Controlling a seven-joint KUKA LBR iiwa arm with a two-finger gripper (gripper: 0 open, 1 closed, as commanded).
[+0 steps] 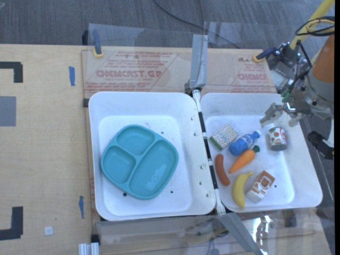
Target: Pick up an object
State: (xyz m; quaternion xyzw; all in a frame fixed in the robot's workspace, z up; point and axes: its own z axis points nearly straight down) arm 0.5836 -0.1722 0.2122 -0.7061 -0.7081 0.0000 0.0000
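Observation:
In the right bin (304, 195) lie several toy foods: a small can (277, 137), a blue bottle (244, 142), a carrot (243, 161), a red sausage (222, 169), a banana (240, 188), a small carton (260, 186) and a checked green packet (223, 136). My gripper (281, 117) hangs over the bin's upper right part, just above and behind the can. Its fingers (269, 113) are spread open, and nothing sits between them.
A teal divided plate (139, 161) lies in the left bin (101, 110). A ridge with hinges separates the two bins. Cables and the arm's wrist crowd the upper right corner beyond the right bin.

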